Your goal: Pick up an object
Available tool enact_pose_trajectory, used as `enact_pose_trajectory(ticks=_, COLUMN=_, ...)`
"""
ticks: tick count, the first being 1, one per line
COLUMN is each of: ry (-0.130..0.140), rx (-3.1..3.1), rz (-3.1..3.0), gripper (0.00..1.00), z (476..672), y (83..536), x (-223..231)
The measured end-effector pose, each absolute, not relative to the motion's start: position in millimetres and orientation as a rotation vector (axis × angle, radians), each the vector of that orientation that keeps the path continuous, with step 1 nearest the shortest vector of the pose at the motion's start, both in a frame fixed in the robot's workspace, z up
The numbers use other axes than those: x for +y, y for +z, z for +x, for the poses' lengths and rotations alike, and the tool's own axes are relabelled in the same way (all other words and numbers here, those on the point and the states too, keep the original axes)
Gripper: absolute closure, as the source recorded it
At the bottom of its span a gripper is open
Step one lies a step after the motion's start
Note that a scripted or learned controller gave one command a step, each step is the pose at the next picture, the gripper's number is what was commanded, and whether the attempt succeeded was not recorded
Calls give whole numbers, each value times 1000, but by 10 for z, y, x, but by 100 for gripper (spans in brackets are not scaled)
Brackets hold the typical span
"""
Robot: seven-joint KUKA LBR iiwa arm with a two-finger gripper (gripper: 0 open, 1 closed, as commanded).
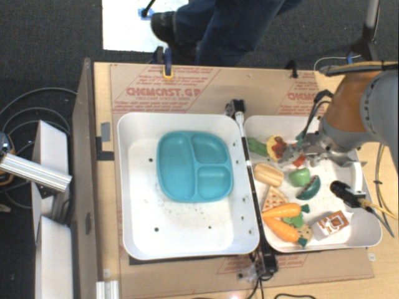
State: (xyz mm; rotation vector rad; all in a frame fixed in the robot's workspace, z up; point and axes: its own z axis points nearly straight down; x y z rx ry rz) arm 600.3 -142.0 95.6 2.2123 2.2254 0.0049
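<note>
camera view: gripper [293, 154] low in right bin [368, 229] by green toy [300, 177]; fingers' state can't tell.

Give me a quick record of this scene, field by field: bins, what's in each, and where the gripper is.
left bin: holds a blue divided tray
right bin: toy food, including two carrots, bread roll, green fruit, small box
gripper: low over the right bin's upper part, among the toys
grasp: cannot tell
</note>
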Motion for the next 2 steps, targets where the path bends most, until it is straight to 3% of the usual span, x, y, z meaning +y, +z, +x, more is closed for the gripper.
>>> enact_pose_trajectory(ticks=1, ry=6, rx=2225, rz=2210, gripper=0, z=6534, y=850, x=-1459)
enact_pose_trajectory(ticks=2, ry=6, rx=2224, rz=2208, gripper=100, z=6527, y=972, x=-1467)
